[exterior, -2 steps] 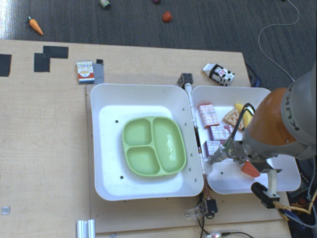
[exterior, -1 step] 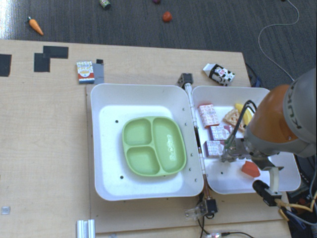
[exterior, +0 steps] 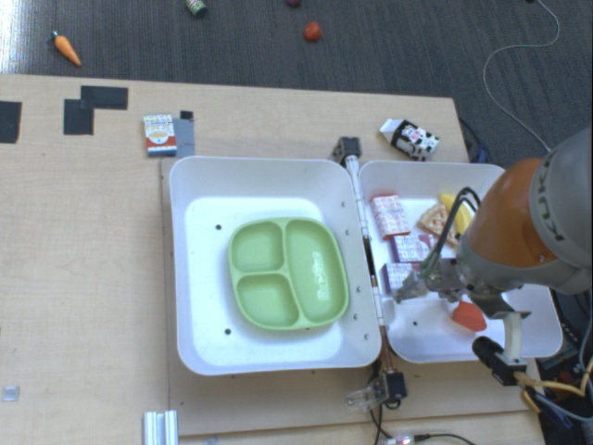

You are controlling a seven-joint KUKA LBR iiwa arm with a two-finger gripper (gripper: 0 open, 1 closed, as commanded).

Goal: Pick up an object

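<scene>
Over right bin [exterior: 408,346], arm [exterior: 519,225] bent low

So what we've got here is the arm [exterior: 537,211] coming in from the right side of the view, grey upper body up top with the big orange band just above the wrist. We're looking down on it at a slant, so that orange section bulges toward us and covers a lot of what's below. The wrist points down and to the left, and the gripper [exterior: 414,284] sticks out from under it, low and angled leftward. We can't make out how the gripper is set from this angle, it's too small and blurry.
</scene>
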